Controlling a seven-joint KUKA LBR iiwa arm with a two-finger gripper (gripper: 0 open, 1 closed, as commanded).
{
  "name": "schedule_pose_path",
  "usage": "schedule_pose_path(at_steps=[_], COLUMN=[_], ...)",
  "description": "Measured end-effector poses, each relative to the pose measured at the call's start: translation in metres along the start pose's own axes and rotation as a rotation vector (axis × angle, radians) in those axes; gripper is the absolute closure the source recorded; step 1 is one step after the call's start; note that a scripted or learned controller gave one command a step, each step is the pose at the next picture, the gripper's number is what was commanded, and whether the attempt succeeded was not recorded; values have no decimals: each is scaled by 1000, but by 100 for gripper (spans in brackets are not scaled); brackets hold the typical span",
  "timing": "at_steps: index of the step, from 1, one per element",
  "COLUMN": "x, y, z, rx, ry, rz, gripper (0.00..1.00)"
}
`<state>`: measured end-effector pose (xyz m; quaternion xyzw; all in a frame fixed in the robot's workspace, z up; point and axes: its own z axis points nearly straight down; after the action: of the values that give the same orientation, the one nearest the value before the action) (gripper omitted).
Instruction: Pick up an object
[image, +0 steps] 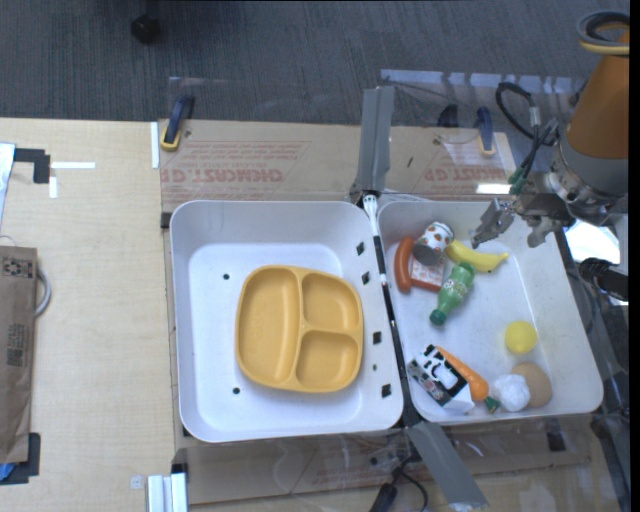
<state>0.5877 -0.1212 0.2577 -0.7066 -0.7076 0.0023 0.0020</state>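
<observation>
Banana (478, 258) is the landmark here, a yellow one lying in the right bin (556, 330), in its far part. Its long axis runs almost across the bin, with one tip toward the divider between the bins and the other tip toward the arm side, slightly curved.

The hand (512, 222) hangs just beyond the banana, on its far side and a little toward the arm. Nothing sits between its fingers, so I judge that no object is picked up yet. Whether the hand is spread or closed I cannot tell, because the parts are dark and small.

Beside the banana, toward the divider, there is a small can (435, 237) and a red curved thing (403, 267). On the near side of the banana lies a green bottle (452, 295); its long axis goes diagonally, with the cap end pointing to the banana and the bottom pointing to the near divider corner. Further to the near side are a yellow ball (520, 337), a carrot (468, 373) and a brown egg-like thing (535, 382).

Far from the banana, in the left bin (200, 300), lies a yellow plate with three sections (298, 328).

The task looks at its beginning: the descent, the closing and the lift are all left to do. The banana seems the nearest candidate.
</observation>
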Motion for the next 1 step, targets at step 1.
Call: schedule_pose_path(at_steps=[1], x=[-26], y=[51], z=[70], rx=[-2], ry=[0], rz=[-163], gripper=[0])
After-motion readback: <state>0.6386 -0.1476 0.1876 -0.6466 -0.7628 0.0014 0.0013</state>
